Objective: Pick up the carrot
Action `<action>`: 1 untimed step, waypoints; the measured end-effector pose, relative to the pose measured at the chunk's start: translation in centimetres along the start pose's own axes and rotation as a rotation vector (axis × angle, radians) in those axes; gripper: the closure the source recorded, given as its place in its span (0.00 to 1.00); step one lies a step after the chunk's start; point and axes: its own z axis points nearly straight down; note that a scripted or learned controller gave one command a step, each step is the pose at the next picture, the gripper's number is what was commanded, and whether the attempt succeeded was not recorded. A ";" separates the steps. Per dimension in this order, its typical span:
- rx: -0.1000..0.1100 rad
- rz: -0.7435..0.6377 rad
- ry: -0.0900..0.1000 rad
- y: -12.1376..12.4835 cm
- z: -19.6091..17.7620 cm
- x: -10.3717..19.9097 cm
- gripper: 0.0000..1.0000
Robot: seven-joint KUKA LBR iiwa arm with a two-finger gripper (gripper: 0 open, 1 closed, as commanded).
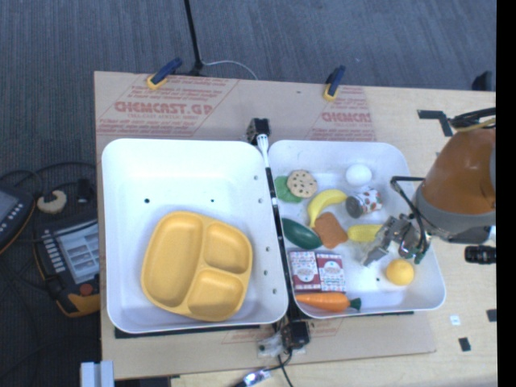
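From where I stand over the bench, the carrot (324, 301) lies flat along the near wall of the right bin (419, 216), just in front of the red and white box (315, 270), while the gripper (393, 244) hangs over the clutter near the lemon (400, 272) and the small yellow piece (364, 233), well off from the carrot; whether its fingers are apart or together I cannot tell. My worry is that the carrot sits so tight against the wall and the box that a finger could land on the rim or the box, or nudge the lemon on the way across.
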 end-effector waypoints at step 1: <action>0.000 0.001 -0.014 -0.1 0.1 -0.2 0.00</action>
